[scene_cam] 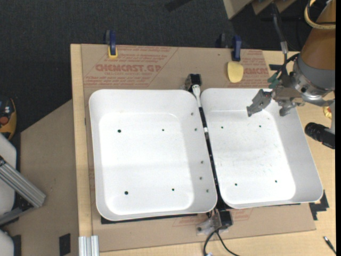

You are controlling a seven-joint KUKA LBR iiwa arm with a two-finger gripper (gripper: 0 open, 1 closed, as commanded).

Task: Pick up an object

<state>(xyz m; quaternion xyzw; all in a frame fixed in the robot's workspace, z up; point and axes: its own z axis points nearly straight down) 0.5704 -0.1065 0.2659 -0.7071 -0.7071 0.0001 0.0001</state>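
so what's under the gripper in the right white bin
Under the gripper lies bare white floor of the right shallow white plastic bin, marked with small dark dots and faint specks. No object shows there. The patch directly beneath the gripper is covered by it.

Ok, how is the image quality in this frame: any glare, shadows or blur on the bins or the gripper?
Camera view: the left shallow white bin is bright and near washed out, with a soft shadow band across its floor; the right shallow white bin shows faint dark scuffs clearly; the grey two-finger gripper looks slightly soft and casts little shadow.
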